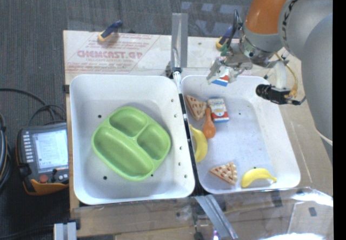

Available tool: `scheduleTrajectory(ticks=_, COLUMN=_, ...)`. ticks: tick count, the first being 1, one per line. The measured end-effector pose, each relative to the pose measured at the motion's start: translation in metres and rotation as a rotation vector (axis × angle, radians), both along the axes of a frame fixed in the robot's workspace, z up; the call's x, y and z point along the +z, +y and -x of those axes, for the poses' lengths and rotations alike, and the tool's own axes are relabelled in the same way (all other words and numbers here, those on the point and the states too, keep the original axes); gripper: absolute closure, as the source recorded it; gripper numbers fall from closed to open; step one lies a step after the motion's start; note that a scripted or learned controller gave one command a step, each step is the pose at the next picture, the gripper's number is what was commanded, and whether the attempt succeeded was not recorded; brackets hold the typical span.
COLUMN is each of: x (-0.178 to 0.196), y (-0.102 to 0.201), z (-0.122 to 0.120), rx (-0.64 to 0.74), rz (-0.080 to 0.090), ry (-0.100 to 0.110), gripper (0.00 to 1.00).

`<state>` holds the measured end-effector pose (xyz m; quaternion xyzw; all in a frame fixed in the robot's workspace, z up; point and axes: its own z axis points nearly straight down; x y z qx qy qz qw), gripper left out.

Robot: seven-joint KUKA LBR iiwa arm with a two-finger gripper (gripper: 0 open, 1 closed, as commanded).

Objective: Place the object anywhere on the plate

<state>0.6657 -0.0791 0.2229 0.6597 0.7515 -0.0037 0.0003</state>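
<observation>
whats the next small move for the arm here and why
Probably carry left, toward the green plate. The gripper is raised over the right bin's far edge with a small red, white and blue carton between its fingers, while the plate lies in the left bin, so the carton must cross the divider before lowering.

The counter (119, 55) is a pale wooden board (red lettering printed across its far-left part). Two shallow white bins rest on it side by side, touching: the left bin (86, 125) and the right bin (281, 141). A blue-and-yellow clamp (110, 30) grips its far edge.
</observation>
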Motion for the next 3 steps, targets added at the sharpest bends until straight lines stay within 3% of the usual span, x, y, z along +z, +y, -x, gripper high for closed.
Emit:
scheduleTrajectory(ticks=1, x=-0.042, y=0.049, z=0.063, rx=0.009, rz=-0.005, ry=0.002, gripper=1.00)
scheduleTrajectory(ticks=2, x=-0.042, y=0.140, z=0.111, rx=0.052, rz=-0.006, ry=0.002, gripper=1.00)
scheduleTrajectory(ticks=3, x=-0.088, y=0.193, z=0.145, rx=0.120, rz=-0.006, ry=0.004, gripper=1.00)
